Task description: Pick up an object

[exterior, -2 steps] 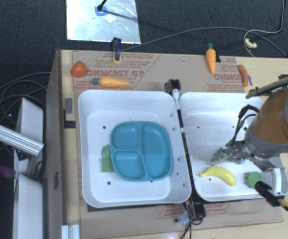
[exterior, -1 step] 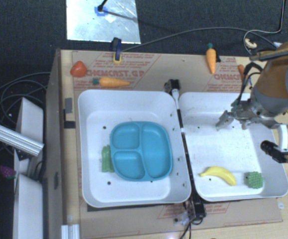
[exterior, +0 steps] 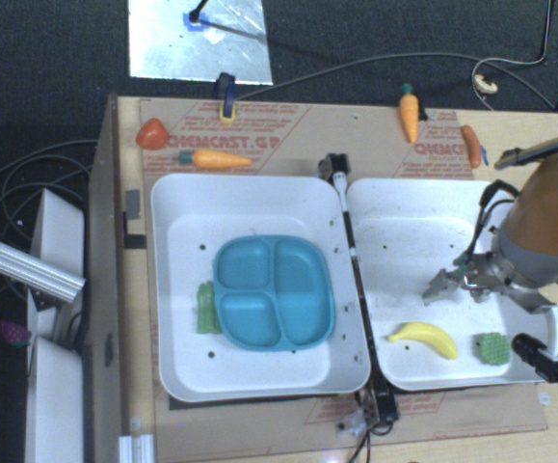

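hovering end effector (exterior: pixel 449 285) above banana (exterior: pixel 423 339)

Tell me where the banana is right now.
The banana lies in the right bin, near its front edge, with a green object just to its right and the gripper hovering above and slightly behind it.

Robotics lab, white bins (exterior: pixel 250 193), loose cables (exterior: pixel 28 177)

Dark carpet-like floor (exterior: pixel 47 56) surrounds the cardboard-topped bench (exterior: pixel 288 128), with a shiny sheet (exterior: pixel 199 27), possibly foil, behind it.
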